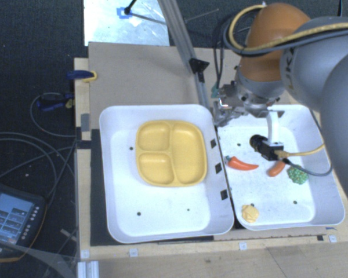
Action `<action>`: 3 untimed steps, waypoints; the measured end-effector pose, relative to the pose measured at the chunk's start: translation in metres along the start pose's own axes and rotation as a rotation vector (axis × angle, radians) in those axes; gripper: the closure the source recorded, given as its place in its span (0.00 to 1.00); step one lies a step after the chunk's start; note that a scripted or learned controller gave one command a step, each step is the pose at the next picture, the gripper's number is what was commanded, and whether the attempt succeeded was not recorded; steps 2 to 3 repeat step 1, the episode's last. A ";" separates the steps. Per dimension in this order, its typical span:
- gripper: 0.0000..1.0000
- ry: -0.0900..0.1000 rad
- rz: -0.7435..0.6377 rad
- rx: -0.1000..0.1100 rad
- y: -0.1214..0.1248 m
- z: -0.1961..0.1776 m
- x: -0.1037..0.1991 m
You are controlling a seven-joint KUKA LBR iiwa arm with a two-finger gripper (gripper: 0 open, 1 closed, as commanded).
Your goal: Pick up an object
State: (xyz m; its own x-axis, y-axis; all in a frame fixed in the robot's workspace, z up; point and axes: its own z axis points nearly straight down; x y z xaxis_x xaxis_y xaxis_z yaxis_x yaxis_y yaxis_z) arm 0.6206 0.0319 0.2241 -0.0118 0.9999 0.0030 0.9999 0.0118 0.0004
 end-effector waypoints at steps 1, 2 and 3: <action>1.00 0.000 0.000 0.000 -0.011 -0.007 0.047; 1.00 0.000 0.000 0.000 -0.011 -0.007 0.047; 1.00 0.000 0.000 0.000 -0.011 -0.007 0.047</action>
